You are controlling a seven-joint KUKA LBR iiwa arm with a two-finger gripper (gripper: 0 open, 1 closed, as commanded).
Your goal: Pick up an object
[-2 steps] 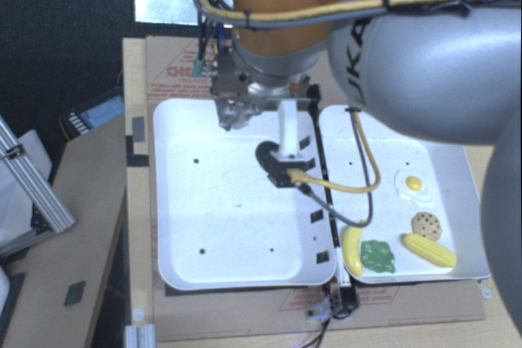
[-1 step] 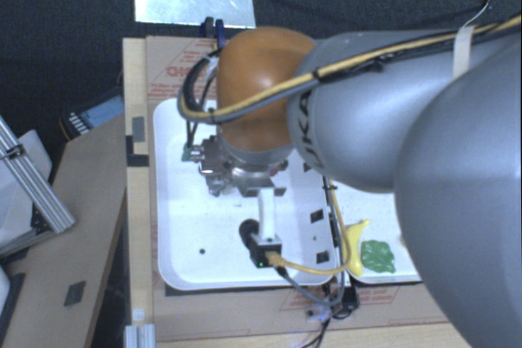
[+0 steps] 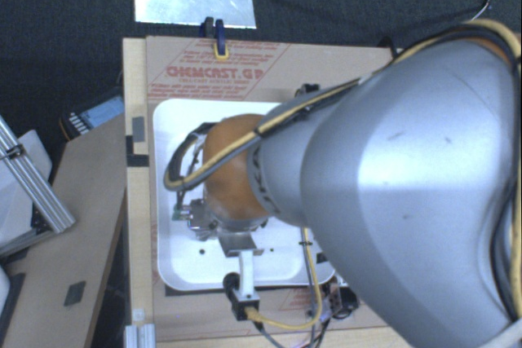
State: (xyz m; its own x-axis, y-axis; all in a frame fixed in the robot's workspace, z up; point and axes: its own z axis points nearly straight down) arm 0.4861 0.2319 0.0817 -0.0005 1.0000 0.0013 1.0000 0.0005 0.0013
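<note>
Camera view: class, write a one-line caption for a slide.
Grey arm with orange band reaches down over a white bin.

The grey arm (image 3: 391, 175) fills the right half of the frame and runs off its right and lower edges. It covers most of the white bin (image 3: 175, 175), of which the left wall and a strip of the near floor show at centre left. The bin's contents lie hidden under the orange band (image 3: 232, 171). Red lettering on the brown board (image 3: 220, 65), upper centre, is partly legible. Small fittings at lower centre are too blurred to identify.
</note>
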